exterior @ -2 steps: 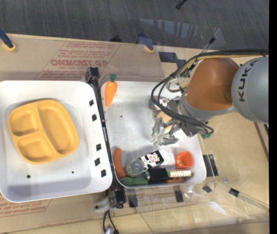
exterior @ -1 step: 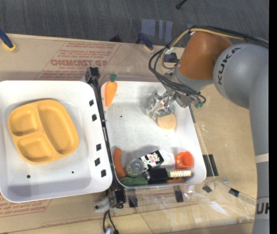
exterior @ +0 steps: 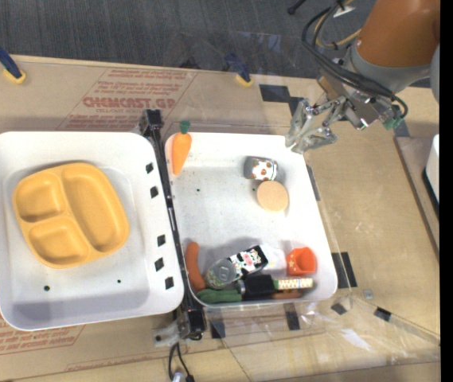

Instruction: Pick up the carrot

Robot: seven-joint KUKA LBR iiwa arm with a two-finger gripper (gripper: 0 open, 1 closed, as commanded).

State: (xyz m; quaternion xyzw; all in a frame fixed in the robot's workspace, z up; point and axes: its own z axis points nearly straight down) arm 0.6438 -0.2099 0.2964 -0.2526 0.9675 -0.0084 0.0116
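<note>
On the desk sit two white bins; the carrot lies in the right bin's far-left corner — untouched. The tool hovers over the opposite far corner, fingers apart and empty — reach and grasp remain.

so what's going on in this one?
The arm is after the carrot, which lies untouched in the far left corner of the right bin. The gripper hangs over that bin's far right corner, well apart from the carrot, with nothing held. The other items sit mid-bin and along the near edge. The left bin holds a yellow tray.
</note>
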